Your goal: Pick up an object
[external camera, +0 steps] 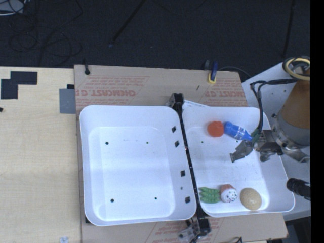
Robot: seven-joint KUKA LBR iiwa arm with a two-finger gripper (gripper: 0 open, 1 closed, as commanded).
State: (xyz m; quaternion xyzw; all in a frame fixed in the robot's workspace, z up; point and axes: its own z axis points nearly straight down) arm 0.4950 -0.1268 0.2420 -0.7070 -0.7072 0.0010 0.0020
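The right bin (276,186) holds several small objects. An orange ball (215,129) lies near its far side, with a blue bottle (237,131) touching it on the right. Along the near wall sit a green toy (209,194), a white ball with red spots (228,194) and a tan egg-shaped piece (250,198). My gripper (251,155) hangs over the right half of this bin, just below and to the right of the blue bottle. Its fingers are spread open and nothing is between them.
The left bin (91,135) sits beside the right one, split from it by a black divider strip (185,156). Both rest on a cardboard sheet (131,85). The arm's orange band (298,105) rises at the right edge.
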